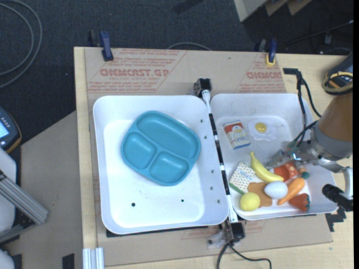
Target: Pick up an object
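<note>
The bench (pixel 140 72) is a tan board printed with red lettering, clamped at its far edge. On it sit two white bins side by side. The left bin (pixel 112 206) holds a blue plate (pixel 161 147) with three compartments, lying flat near the bin's middle.

The right bin (pixel 247 102) holds a cluster of small toy foods toward its near side. The arm (pixel 336 128) comes in from the right, its grey and tan wrist low over the bin's right wall. The gripper (pixel 290 156) sits just above the cluster, close to a red piece (pixel 284 171); its metal parts blur together with the toys, so I cannot tell whether it is released, clenched or grasping anything.

A yellow banana (pixel 262 170) curves through the cluster's middle, beside a checkered cracker (pixel 242 177) at the left. Nearer lie a white egg (pixel 275 190), an orange carrot (pixel 294 188), a yellow lemon (pixel 249 202) and a red pepper (pixel 300 202), all touching or nearly so. A tan piece between lemon and egg is too hidden to name.

Apart, toward the far side, lie a small red-and-white carton (pixel 236 134) and a fried egg (pixel 261 128), its white hard to tell from the bin floor.
</note>
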Motion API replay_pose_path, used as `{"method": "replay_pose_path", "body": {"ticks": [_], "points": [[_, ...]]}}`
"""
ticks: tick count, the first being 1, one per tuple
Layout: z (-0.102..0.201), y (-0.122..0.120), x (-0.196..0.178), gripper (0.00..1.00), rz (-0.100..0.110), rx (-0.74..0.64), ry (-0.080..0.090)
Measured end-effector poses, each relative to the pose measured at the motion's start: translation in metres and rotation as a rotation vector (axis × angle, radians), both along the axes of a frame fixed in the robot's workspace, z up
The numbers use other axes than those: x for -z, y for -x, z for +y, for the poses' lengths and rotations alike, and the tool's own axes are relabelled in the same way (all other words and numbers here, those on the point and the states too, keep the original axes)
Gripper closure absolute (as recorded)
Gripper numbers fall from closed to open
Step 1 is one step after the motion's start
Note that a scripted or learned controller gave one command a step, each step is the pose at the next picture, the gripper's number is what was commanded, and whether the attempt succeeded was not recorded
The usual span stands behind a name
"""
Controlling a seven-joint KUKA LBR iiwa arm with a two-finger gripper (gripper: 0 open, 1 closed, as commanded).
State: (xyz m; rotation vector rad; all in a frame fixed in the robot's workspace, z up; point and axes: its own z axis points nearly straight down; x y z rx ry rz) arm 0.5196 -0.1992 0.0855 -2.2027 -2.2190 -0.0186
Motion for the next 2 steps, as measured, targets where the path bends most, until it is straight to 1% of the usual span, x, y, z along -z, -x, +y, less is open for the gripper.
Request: {"method": "replay_pose_path", "body": {"ticks": [1,2], "points": [[-0.004,0.000,-0.009,1.00,-0.003,0.002,0.014],[0.059,-0.058,-0.078,1.00,-0.013,-0.001,0.020]]}}
